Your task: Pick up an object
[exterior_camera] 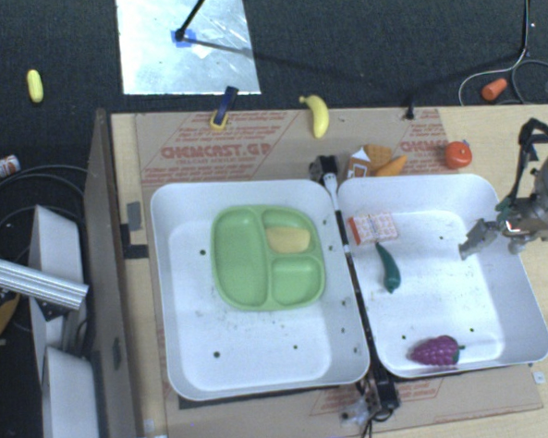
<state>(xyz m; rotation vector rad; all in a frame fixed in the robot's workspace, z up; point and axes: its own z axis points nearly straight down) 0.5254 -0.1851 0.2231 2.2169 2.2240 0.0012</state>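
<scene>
The pincer [472,240] hangs over the right bin's [521,323] far side; how wide it stands I cannot tell. The pepper [389,267] lies nearest, leftward, with the grapes [436,351] below-left. Centre above the pepper, then descend straight.

I see two bins side by side | left bin [194,357]: divided plate [259,270] in the middle, food piece [289,237] in its upper-right compartment | right bin [512,319]: carton [373,227] upper-left, pepper [388,268] just below it, grapes [436,351] near front wall | banana [318,114] on bench behind bins
</scene>
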